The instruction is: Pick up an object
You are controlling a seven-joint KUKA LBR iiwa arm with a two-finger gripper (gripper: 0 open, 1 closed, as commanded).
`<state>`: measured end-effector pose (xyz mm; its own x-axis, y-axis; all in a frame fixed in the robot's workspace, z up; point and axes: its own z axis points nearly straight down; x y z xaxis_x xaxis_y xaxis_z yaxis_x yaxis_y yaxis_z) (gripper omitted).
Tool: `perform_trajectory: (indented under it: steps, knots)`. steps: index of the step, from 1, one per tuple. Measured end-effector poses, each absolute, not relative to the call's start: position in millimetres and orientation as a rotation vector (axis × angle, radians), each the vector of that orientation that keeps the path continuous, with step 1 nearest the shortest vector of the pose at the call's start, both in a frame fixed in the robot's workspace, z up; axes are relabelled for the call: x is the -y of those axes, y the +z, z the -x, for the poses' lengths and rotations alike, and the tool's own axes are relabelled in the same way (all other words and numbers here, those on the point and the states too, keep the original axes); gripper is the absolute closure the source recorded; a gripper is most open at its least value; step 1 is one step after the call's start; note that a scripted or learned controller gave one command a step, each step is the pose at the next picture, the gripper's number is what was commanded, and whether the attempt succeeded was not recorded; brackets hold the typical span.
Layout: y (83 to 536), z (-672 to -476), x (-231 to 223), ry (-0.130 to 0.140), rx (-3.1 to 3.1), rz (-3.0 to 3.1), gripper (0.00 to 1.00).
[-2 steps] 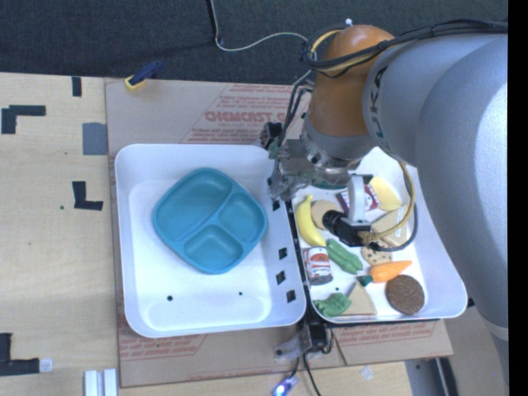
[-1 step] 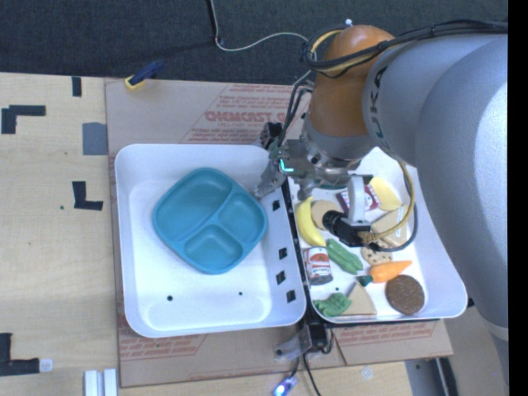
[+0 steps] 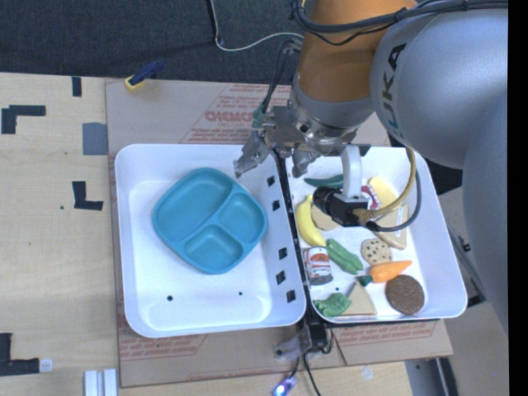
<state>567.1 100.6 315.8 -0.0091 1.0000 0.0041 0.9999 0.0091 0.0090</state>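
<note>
**Grey arm [image 3: 462, 73] looms over two bins, hand [image 3: 270, 168] open at the dividing wall**

Closest to the lens, the arm fills the upper right of the frame. Its orange band [image 3: 346, 31] sits above the wrist, and the wrist tilts down toward the centre. Its bulk cuts off the upper right corner of the right bin [image 3: 443, 250] and whatever lies there.

Left bin [image 3: 132, 246] holds one thing: a blue divided plate [image 3: 210, 219], lying flat and turned at a slant, near the middle.

Every small thing lies in the right bin. A banana [image 3: 309, 221] lies along its left wall, and a small can [image 3: 318, 265] lies just below it. Beside these is a green pod [image 3: 344, 255]. A cookie [image 3: 374, 250] lies to the right of the pod, with a carrot [image 3: 388, 271] just under the cookie. At the lower edge are a brown round disc [image 3: 405, 294], a tan wedge [image 3: 363, 302] and a green leafy piece [image 3: 333, 305]. Higher up, a pale yellow thing with a red patch [image 3: 381, 192] is half covered by the robot's own parts, and I cannot tell what it is. A green strip [image 3: 330, 178] beside it is also too hidden to name.

The hand hangs over the top end of the wall between the two bins, its fingers [image 3: 245, 163] spread apart to either side of that wall. Nothing is between them, and it touches none of the things. The banana is the nearest of them, lower and to the right.

Both bins rest on a cardboard sheet [image 3: 165, 114] on the bench [image 3: 49, 262].
</note>
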Motion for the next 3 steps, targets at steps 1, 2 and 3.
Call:
perform_trajectory:
  steps: [1, 2, 3]
  knots:
    - [318, -566.7, -97, -0.005, -2.226, -2.217, 1.00]
    - [532, -524.7, -69, 0.024, -2.214, -2.213, 1.00]
    - [461, -481.5, -62, -0.012, -2.224, -2.225, 1.00]
